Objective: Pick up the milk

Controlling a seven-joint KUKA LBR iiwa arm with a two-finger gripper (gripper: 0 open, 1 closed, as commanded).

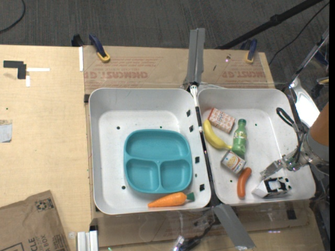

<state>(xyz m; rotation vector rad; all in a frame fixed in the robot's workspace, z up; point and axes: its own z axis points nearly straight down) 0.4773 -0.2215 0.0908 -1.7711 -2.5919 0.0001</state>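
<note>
Down at the right bin's (261, 99) near corner, my gripper (276, 167) hovers fingers spread, empty, right above the tipped-over milk carton (273, 187) so I can drop straight onto it.

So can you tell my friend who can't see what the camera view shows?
The gripper hangs just above the milk carton in the right bin, near a banana, green bottle and sausage. The left bin holds a teal plate and carrot.
</note>
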